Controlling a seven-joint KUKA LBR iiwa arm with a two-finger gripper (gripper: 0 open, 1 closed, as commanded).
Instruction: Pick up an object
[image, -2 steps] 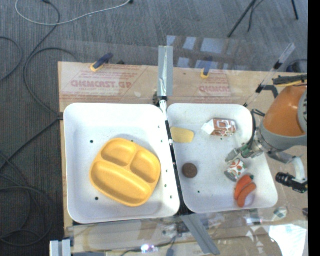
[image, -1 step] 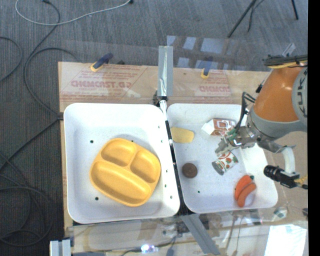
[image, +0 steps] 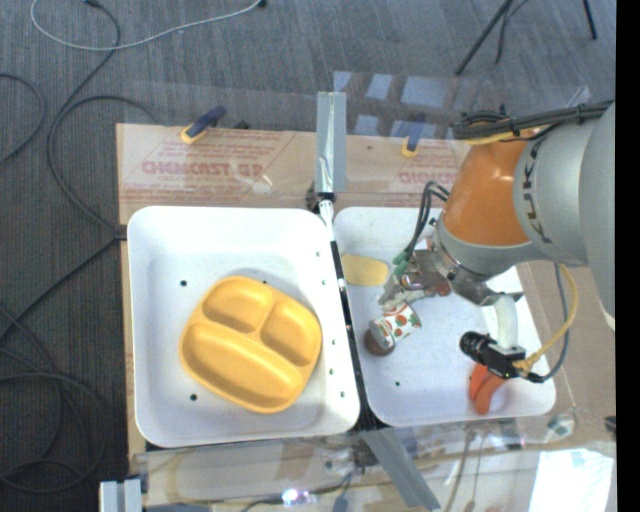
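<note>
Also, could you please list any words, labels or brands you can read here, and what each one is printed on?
"KUKA", partly cut off, on the grey arm.
Red lettering on the board behind the bins: too blurred to read for certain.
Print on the small patterned cup: too small to read.

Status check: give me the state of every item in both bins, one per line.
Yellow tray: lying in the left bin, hollows facing up.
Patterned cup: tipped on its side in the right bin.
Orange item: lying near the right bin's front corner.
Yellow piece: flat by the divider.
Gripper: above the cup.
</note>
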